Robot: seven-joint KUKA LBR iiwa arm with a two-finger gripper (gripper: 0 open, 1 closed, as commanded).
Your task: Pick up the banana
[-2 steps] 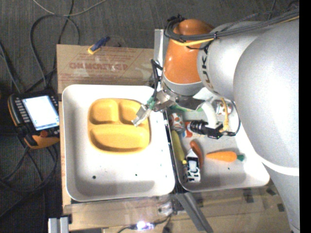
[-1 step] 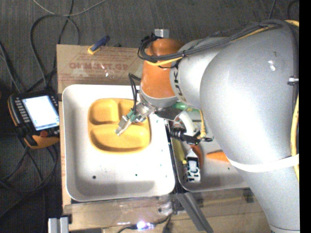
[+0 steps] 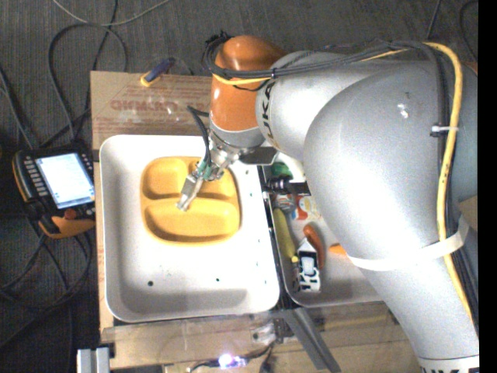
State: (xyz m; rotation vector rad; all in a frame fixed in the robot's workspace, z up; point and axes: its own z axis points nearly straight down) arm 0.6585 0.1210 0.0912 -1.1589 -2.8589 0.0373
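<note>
Where the grey arm (image 3: 373, 154) reaches in from 3 o'clock, its orange band (image 3: 237, 92) is seen above the wrist, and the hand (image 3: 189, 194) is lowered over the left bin (image 3: 124, 270). Thin fingers (image 3: 196, 179) are seen slanting down toward 7 o'clock, their tips over the yellow divided tray (image 3: 190, 199) that lies in the upper middle of that bin. Nothing is seen between the fingers; whether they are spread or closed cannot be told at this size.

The tray is made out as having compartments, the fingertips lying about at the ridge between the upper part and the lower one.

The banana (image 3: 283, 235) is noted in the right bin (image 3: 291, 295), as a long yellowish shape along that bin's left wall, running from 12 to 6 o'clock. It is well apart from the hand, at about 4 o'clock from it, with the bin walls between them.

Beside the banana, toward 3 o'clock, an orange-red item (image 3: 314, 235) is seen, and below it a small black-and-white object (image 3: 308, 271); their kinds cannot be told. Much of the right bin is hidden under the arm.

On the floor at 9 o'clock of the desk (image 3: 147, 107), a handheld pendant with a lit screen (image 3: 58, 181) is recorded. A small blue-and-yellow object (image 3: 156, 71) is seen at the desk's upper edge, at 11 o'clock.
</note>
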